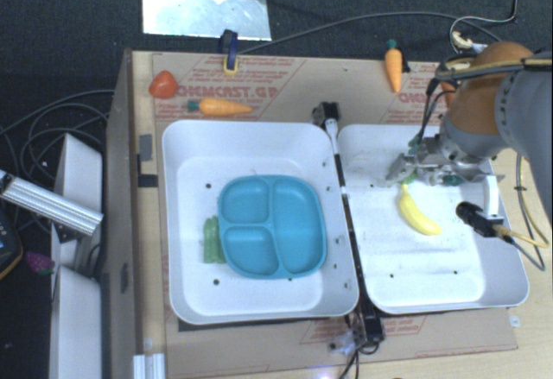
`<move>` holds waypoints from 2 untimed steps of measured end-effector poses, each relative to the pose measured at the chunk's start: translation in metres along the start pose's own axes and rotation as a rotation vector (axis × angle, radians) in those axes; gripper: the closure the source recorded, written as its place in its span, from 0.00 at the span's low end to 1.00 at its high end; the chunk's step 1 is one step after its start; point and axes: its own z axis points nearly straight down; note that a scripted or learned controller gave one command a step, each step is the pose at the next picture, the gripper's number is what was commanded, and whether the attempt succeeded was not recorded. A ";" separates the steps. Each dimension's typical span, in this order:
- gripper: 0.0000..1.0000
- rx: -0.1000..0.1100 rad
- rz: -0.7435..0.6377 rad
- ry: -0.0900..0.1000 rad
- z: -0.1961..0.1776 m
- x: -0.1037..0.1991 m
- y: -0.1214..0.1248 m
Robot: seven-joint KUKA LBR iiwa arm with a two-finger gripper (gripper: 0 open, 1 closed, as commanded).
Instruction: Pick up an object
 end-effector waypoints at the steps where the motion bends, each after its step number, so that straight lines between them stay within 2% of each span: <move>1: 0.00 0.001 0.000 0.001 -0.002 0.032 -0.052; 2: 1.00 -0.001 -0.001 0.001 -0.012 0.032 -0.051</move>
